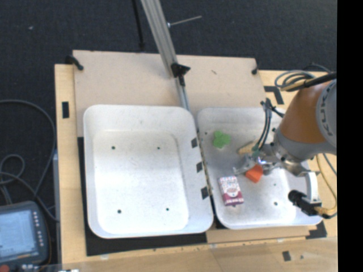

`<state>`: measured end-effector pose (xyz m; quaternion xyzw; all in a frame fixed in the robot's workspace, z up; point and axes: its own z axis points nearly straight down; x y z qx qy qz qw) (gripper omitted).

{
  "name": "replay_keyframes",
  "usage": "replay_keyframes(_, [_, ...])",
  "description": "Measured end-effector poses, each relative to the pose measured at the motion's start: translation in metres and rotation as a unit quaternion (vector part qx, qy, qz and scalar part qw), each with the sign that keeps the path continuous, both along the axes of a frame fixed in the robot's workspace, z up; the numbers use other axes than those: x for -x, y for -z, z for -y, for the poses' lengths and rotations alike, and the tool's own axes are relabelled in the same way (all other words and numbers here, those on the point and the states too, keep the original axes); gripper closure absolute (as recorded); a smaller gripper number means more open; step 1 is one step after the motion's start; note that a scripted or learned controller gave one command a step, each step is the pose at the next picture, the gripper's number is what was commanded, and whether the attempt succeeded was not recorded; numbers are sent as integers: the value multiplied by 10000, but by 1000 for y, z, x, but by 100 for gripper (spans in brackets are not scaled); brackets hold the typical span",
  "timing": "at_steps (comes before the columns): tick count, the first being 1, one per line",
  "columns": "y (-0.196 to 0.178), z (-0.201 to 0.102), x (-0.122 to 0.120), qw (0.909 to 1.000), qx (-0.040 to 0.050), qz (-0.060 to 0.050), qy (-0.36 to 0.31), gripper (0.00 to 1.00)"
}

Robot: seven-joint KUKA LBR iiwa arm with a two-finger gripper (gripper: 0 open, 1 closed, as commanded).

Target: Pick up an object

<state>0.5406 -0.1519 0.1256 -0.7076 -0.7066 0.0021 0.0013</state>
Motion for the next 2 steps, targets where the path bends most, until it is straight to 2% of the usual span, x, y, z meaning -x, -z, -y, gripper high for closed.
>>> replay_keyframes(1, [20, 6, -3, 10000, 52, 77, 23, 0])
replay_keyframes(2, [5, 6, -6, 9999, 47, 130, 42, 100])
